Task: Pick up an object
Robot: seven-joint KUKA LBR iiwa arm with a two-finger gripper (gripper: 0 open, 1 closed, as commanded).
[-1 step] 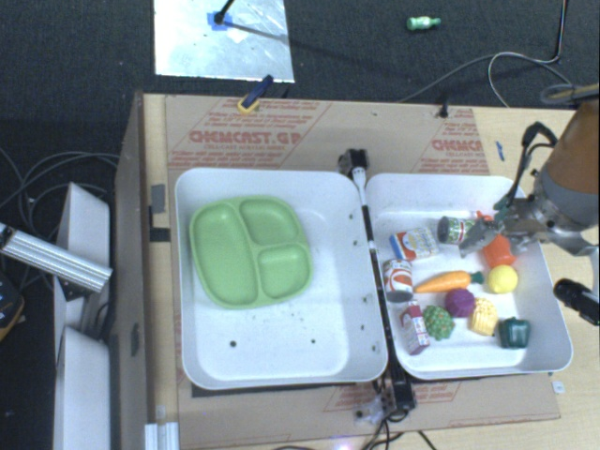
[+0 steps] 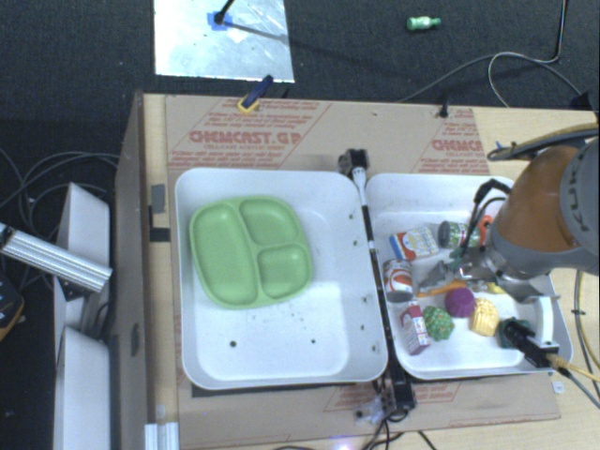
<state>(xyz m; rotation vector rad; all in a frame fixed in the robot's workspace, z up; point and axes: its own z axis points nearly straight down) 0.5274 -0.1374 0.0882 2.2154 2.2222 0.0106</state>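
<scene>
Gripper [image 2: 464, 272] sat low among your right bin [image 2: 427, 368] toys | grip state: cannot tell | purple ball [image 2: 459, 301] beside it | green tray [image 2: 250, 251] in left bin [image 2: 202, 364]

Bright, even light — soft, grainy focus

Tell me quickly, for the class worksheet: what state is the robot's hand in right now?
Hand: low in the right bin among the toy foods; whether it is open, closed or holding anything cannot be told.

A divided plate [image 2: 250, 250] lies in the left bin [image 2: 281, 364]; small items crowd the right bin [image 2: 469, 364].
</scene>
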